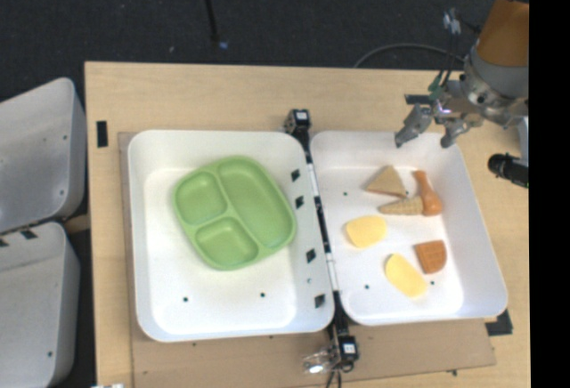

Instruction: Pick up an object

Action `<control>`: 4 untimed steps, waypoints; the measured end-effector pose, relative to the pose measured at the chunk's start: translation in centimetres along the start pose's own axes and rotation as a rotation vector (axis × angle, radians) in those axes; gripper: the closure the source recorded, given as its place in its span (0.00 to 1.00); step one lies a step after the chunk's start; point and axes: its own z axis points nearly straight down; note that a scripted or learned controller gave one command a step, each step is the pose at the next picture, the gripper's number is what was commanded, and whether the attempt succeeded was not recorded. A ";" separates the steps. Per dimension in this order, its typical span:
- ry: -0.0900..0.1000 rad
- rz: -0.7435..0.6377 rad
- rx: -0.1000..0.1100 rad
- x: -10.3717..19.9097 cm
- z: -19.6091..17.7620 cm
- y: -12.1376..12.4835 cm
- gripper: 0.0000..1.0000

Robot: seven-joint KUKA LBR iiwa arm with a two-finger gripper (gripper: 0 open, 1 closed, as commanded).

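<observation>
Gripper: my two-finger metal gripper (429, 130) hangs splayed wide, holding nothing, above the right white bin's (463, 199) far rim.
Nearest item: tan wedge-shaped piece (386, 181).

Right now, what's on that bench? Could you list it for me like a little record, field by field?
left bin: white, holds a green divided plate
right bin: white, holds six small food pieces
tan wedge, near the bin's far side
cone-shaped piece, just below the wedge
orange carrot-like piece, beside the wedge
yellow pieces: two, and
brown-orange chunk
gripper, fingers spread, above the right bin's far edge, holding nothing
arm: grey with orange band
</observation>
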 end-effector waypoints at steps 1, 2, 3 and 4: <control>-0.002 0.001 0.004 -0.1 4.2 -0.4 0.00; -0.001 0.002 0.007 -0.5 10.6 -0.5 0.00; -0.002 0.004 0.003 -0.6 15.0 -0.5 0.00; -0.003 0.004 -0.003 -0.7 13.6 -0.3 1.00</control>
